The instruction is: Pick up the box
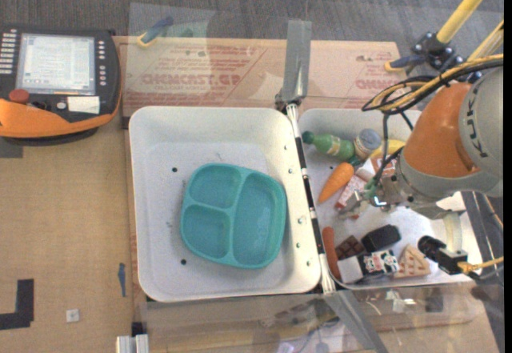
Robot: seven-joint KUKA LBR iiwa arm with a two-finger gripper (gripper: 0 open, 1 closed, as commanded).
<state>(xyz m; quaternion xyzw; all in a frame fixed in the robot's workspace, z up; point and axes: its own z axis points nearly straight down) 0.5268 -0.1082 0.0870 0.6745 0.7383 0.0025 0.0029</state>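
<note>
Since the gripper [376, 198] is seen at the 9 o'clock side of the wrist, low over the right bin [448, 275], nothing is seen held, and its state cannot be told. The box [350, 193] lies beside it, by the carrot [336, 181]. It is judged light, stiff, and best taken across its narrow sides.

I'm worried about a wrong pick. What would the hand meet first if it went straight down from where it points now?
Probably the small red-and-white box beside the carrot: the hand hangs just over it. Depth is unclear from this slanted view.
</note>
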